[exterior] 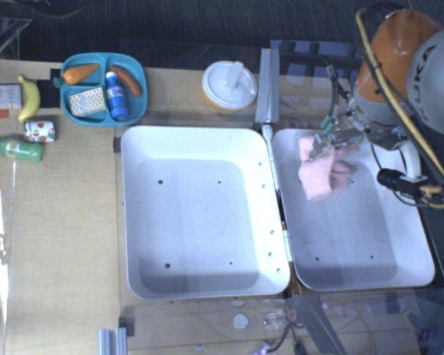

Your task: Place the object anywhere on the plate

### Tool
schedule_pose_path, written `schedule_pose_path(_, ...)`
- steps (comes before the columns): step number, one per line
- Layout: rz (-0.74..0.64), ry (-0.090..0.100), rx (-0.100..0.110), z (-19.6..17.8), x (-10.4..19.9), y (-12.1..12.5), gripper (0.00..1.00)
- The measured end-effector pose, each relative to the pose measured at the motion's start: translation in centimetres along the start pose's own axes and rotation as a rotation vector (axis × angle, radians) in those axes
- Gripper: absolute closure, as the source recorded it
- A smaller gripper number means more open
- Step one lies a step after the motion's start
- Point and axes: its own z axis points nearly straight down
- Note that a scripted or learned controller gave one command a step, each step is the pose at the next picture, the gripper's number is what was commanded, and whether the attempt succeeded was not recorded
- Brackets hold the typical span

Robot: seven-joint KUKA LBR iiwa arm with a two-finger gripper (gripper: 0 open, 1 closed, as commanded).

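Bins (196, 213) are sitting side by side before us, two of them, white and shallow; we are counting one pink cloth (322, 172) lying in the right bin (370, 265), toward its upper left part. On the bench to the left we are seeing one teal divided tray (103, 89) with a carrot, a blue bottle, a sausage and a patterned block in its compartments, one banana (28, 98), one small can (39, 131), one green bottle (15, 149), one small carton (1, 98) and, above the bins, one round white and yellow lid (229, 85). We are watching one arm (418, 58) reaching in from the right, its gripper (339, 140) sitting right at the upper edge of the cloth. The fingers are looking drawn narrow and a fold of the pink cloth is appearing to be pinched between them, though the picture is blurred there and we are only fairly sure of the pinch. The cloth is hanging or spreading down from that point, its long axis running roughly from the top of the view toward the bottom, with the wider, bunched end pointing toward the bottom and slightly right. The rest of it is resting on the bin floor, apart from the bin walls.
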Motion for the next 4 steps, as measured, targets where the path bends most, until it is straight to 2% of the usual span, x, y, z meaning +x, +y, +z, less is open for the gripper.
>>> schedule_pose_path(1, -0.006, 0.0, -0.002, -2.6, 0.1, 0.2, 1.0)
schedule_pose_path(4, -1.213, -0.003, -0.007, -1.3, 14.0, 3.9, 1.0)
